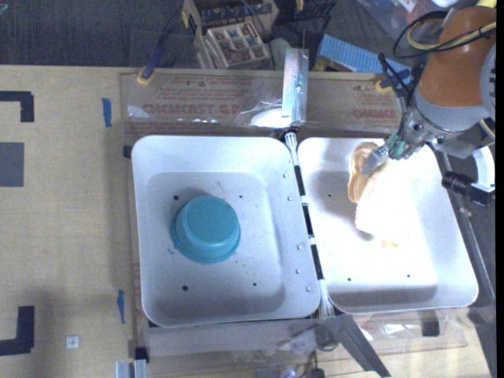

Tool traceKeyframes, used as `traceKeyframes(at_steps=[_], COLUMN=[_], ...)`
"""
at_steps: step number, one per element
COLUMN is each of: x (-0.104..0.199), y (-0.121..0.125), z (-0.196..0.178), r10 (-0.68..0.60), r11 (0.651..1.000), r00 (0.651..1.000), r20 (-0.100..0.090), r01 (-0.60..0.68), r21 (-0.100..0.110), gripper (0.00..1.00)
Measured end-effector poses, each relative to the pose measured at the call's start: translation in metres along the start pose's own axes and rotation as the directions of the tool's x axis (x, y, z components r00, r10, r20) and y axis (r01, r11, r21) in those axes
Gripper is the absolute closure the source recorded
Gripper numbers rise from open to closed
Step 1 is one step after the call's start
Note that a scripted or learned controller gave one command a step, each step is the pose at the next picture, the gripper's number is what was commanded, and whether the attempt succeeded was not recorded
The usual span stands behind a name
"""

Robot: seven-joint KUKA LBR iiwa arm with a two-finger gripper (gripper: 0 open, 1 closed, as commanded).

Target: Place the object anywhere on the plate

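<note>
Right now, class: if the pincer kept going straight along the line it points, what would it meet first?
The pincer points down and toward the left, at the pale yellowish object lying in the right bin. That object would likely come first, though from above their gap is unclear.

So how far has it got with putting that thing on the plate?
Little looks done. The blue plate sits in the left bin with nothing on it. The end effector is at the yellowish object in the right bin; a grip isn't clear. Lifting, carrying across and setting down remain.
</note>
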State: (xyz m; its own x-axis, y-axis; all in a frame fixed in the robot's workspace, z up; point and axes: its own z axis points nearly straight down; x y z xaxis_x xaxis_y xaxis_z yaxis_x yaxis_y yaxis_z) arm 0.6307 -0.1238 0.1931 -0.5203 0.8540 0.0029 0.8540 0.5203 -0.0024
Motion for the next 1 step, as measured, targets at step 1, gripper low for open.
traceKeyframes(at_steps=[1], x=[-0.0037], y=[-0.0012], z=[-0.0287], r10=[0.006], r11=[1.000], r00=[1.000], r20=[0.003], r01=[-0.006], r21=[-0.002], gripper=[1.00])
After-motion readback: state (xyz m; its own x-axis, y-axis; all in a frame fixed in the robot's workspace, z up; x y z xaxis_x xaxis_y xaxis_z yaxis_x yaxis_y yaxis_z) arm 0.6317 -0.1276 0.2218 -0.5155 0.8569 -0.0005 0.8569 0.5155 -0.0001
